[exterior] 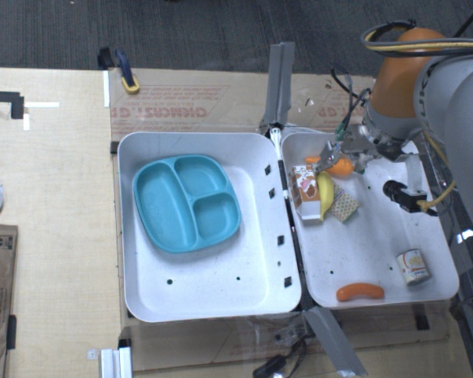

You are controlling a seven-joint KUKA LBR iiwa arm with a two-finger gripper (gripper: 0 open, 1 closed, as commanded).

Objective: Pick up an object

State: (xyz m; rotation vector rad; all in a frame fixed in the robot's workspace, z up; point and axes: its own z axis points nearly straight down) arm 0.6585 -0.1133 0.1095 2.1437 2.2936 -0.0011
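My gripper (337, 156) is low over the back left part of the right bin (426, 235), right at a small orange fruit (343, 168). The wrist covers part of the fruit, so I cannot tell whether it is held. Just in front lie a yellow banana (325, 195), a red and white box (306, 189) and a checkered tan sponge (345, 205). A small tin can (412, 266) lies at the bin's right side. An orange sausage-shaped piece (360, 292) rests near the front edge.
The left bin (142, 290) holds a blue divided plate (188, 203). A grey divider post (280, 85) stands between the bins at the back. A blue and yellow clamp (124, 71) sits on the bench at the back left.
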